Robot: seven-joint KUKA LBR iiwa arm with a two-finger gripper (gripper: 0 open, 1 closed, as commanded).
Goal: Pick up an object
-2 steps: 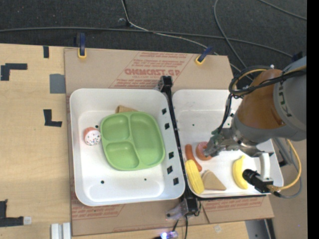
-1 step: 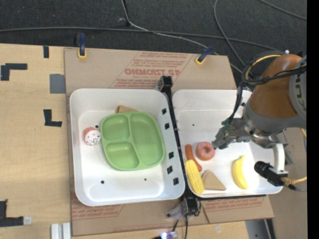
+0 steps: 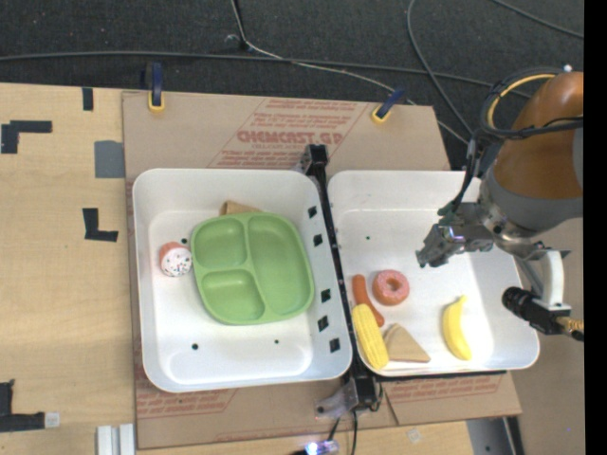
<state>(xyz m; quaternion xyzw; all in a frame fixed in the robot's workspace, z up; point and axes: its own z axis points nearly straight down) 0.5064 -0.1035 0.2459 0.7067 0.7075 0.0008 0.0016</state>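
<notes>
The right bin [image 3: 398, 197] holds a pink donut [image 3: 390, 287], an orange carrot [image 3: 364, 298], a yellow corn cob [image 3: 370, 336], a tan sandwich wedge [image 3: 406, 345] and a yellow banana [image 3: 456, 328], all in its front half. My gripper [image 3: 436, 250] hangs over the bin's middle right, just right of and behind the donut, apart from it. Nothing shows between its dark fingers.
The left bin [image 3: 156, 349] carries a green divided plate [image 3: 252, 267], a small white and pink ball [image 3: 174, 261] to its left, and a tan piece [image 3: 237, 209] peeking out behind the plate. A black divider [image 3: 327, 254] runs between the bins.
</notes>
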